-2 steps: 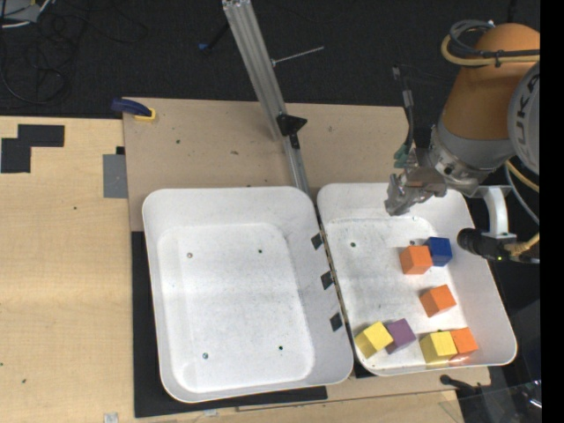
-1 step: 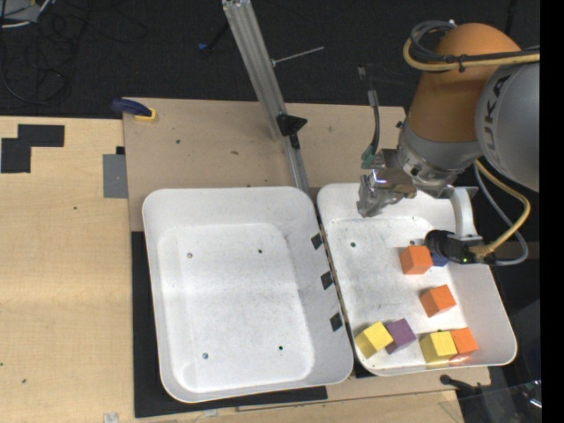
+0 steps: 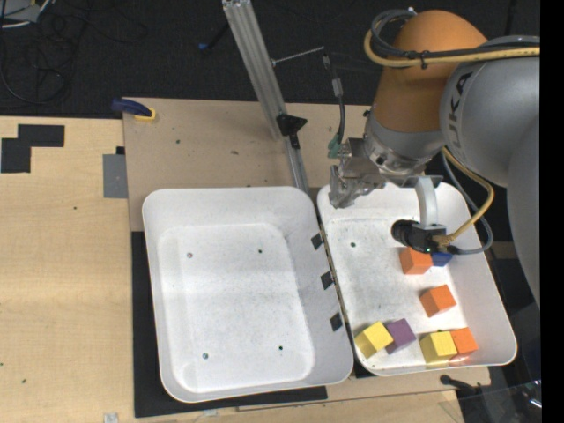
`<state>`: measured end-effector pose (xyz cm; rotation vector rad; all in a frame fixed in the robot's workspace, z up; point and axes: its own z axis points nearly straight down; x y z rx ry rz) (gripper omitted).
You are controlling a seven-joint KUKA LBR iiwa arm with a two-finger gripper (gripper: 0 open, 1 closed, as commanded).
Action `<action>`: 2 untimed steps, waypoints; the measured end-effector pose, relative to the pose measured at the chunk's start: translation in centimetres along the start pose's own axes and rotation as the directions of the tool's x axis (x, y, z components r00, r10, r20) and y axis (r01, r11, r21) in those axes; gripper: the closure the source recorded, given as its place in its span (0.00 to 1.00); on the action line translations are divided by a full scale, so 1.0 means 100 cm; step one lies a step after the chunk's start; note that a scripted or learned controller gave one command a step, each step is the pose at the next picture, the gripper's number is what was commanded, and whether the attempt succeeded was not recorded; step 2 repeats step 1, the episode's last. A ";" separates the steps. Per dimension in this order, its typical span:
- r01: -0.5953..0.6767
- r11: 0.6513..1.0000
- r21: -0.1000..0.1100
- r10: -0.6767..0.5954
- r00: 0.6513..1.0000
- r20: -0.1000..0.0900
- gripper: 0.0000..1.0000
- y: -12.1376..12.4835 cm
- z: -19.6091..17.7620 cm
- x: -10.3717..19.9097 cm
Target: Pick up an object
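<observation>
Several small blocks lie in the right bin (image 3: 352,236). An orange block (image 3: 415,261) sits beside a small blue piece (image 3: 441,256) near the middle right, with another orange block (image 3: 437,300) below them. Along the front wall lie a yellow block (image 3: 375,337), a purple block (image 3: 401,331), a second yellow block (image 3: 437,346) and an orange block (image 3: 463,340). My gripper (image 3: 344,190) hangs over the bin's far left corner, well apart from all the blocks. Nothing is visible in it.
The left bin (image 3: 176,227) lies next to the right one, joined by black clips (image 3: 327,279). A slanted metal rail (image 3: 264,77) rises behind the bins. A black cable with a plug (image 3: 411,233) dangles from the arm over the right bin.
</observation>
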<state>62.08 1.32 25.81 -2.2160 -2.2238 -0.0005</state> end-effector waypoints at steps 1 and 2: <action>0.000 1.000 0.000 0.000 1.000 0.001 1.00 0.014 0.000 0.049; 0.000 1.000 0.000 0.000 1.000 0.001 1.00 0.014 0.000 0.049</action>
